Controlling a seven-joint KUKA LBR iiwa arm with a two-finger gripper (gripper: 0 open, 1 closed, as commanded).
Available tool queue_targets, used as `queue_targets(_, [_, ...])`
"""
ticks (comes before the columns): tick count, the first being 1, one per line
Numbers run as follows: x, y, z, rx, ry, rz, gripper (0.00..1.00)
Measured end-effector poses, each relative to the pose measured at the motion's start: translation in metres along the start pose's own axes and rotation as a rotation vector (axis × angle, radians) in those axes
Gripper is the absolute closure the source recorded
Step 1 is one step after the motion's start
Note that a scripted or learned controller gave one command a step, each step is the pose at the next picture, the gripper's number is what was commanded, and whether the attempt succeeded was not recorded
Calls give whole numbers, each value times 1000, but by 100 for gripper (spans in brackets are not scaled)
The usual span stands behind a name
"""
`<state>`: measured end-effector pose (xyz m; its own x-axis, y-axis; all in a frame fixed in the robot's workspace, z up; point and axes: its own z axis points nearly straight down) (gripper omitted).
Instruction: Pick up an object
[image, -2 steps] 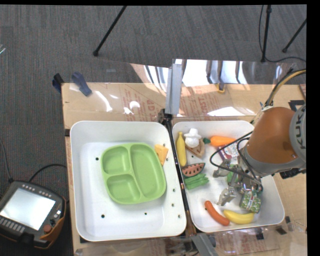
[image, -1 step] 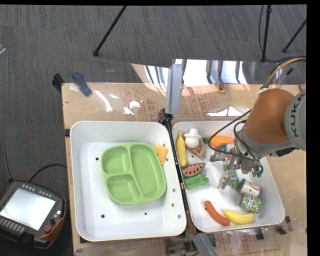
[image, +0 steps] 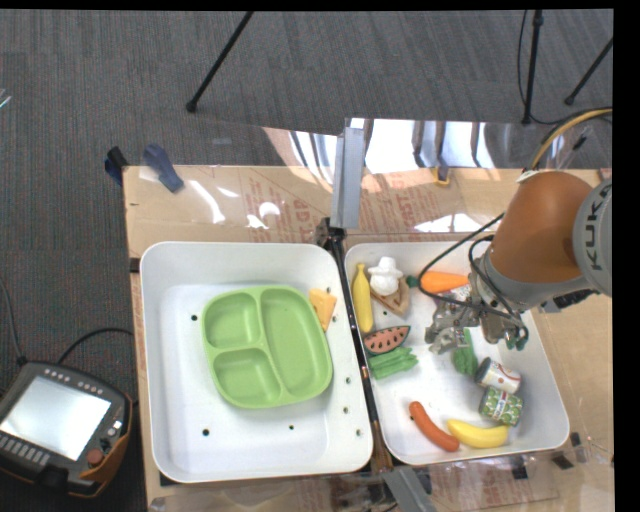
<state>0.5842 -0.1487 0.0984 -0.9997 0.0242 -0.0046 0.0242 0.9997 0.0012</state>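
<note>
Reaching in from the right, I hang my gripper (image: 452, 330) low over the right bin (image: 548, 385), among toy food. How wide it stands I cannot tell, nor whether it grips anything. Just beside it are a green vegetable (image: 465, 360) and a carrot (image: 443, 282); nearer the front lie a small can (image: 500, 377), a sausage (image: 433, 426) and a banana (image: 478, 434). A green divided plate (image: 266, 346) sits in the left bin (image: 175, 290).
</note>
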Motion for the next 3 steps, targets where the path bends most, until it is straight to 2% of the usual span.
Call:
queue_targets(1, [0,1,0,0,1,-1,0])
queue_targets(2, [-22,-23,11,1,3,-69,0])
queue_targets(3, [-16,-17,11,0,5,-93,0])
